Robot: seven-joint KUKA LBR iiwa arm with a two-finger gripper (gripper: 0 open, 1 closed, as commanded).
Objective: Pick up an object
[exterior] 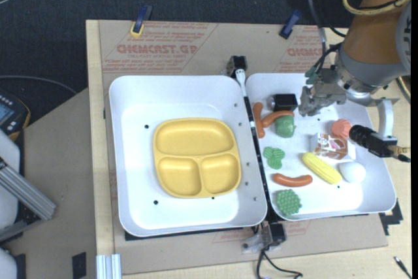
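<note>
While the pincer (312, 104) is hovering over the right bin (382, 199) beside a black block (285, 101), its grip state is unreadable; yellow tray (196, 157) is sitting in the left bin (127, 140).

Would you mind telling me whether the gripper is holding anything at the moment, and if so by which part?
Nothing shows between its fingers. The gripper hangs over the right bin, near the black block.
</note>
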